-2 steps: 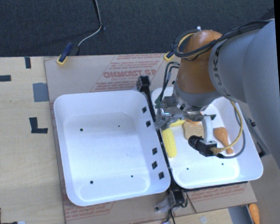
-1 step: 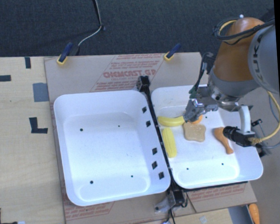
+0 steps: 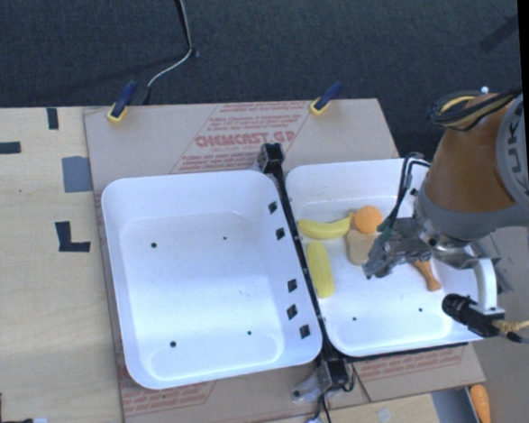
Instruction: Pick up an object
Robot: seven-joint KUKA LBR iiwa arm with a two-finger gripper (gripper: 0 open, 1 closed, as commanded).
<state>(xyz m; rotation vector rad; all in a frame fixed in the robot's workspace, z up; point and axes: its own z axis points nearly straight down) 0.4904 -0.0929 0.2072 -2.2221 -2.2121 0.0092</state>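
Note:
In the right bin lie a yellow banana, a yellow corn-like piece, an orange ball, a tan block and an orange carrot-like piece. My gripper hangs low over the middle of that bin, right next to the tan block and just left of the carrot piece. The wrist and dark fingers hide the spot beneath them.
The left bin sits beside the right one, with a black divider strip between them. Both rest on a cardboard sheet held by two yellow-blue clamps at its far edge. A cable runs across the dark floor behind.

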